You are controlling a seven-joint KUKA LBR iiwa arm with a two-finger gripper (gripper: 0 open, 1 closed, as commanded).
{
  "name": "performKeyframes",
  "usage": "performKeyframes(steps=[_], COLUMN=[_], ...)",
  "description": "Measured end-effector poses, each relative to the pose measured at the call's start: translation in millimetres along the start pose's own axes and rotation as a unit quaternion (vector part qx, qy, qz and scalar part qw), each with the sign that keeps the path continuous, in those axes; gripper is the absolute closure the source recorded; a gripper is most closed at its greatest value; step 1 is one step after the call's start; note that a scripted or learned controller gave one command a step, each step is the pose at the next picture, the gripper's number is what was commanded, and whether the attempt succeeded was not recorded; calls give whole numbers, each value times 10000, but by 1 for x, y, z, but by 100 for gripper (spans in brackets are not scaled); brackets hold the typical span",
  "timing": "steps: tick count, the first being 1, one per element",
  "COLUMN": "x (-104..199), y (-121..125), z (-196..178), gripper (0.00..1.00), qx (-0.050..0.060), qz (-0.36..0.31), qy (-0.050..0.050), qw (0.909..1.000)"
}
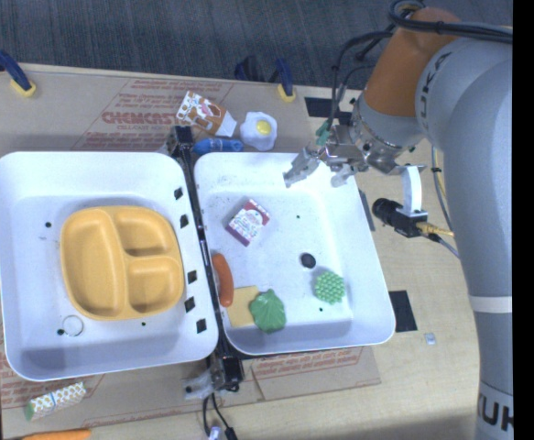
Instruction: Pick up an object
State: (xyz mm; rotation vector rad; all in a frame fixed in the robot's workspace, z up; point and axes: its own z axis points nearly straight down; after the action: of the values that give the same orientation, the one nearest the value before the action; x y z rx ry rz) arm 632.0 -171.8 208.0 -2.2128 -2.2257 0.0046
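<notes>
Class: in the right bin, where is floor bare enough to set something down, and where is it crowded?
Bare: right bin floor between the red-white packet and right wall. Crowded: the front, with hot dog, green leaf, green ball.

Beyond my gripper (320,167), dark grey carpet (157,16) borders the cardboard-covered bench (138,108); blue clamps (15,71) grip its far edge.

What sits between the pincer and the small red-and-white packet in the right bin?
Nothing visible. The pincer hangs over the right bin's upper right part, and the red-and-white packet lies down-left of it with bare white floor between. The dark disc and green ball lie lower, off that line.
</notes>
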Motion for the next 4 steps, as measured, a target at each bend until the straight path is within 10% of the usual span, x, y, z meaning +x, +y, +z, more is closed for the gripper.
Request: performKeyframes(steps=[1,2,3,4], x=[68,68,68,74], y=[-22,-21,-21,-30], z=[101,90,90,116], gripper=[0,100,0,0], qx=[12,14,15,0], qz=[-78,-98,-99,-783], qy=[4,3,1,5], qw=[10000,10000,9999,9969])
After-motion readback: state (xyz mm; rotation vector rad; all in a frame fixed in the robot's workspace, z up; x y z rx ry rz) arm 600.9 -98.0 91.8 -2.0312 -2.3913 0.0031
